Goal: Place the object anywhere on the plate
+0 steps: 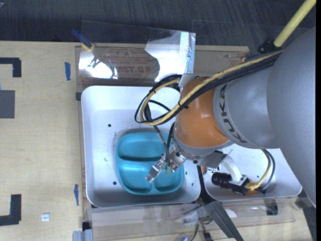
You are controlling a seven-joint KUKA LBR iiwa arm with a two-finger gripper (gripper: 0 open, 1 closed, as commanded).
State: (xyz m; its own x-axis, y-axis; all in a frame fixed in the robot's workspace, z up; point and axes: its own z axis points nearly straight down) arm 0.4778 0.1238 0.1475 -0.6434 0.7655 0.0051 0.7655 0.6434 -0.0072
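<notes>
- Inside the left bin (95, 134) you see the plate (135, 159): teal, rounded, split into compartments by raised ridges.
- Over the plate's right side, your gripper (161, 169) hangs below the arm (241, 109), just above the lower right compartment.
- You cannot tell how its fingers stand, nor make out the object itself.
</notes>
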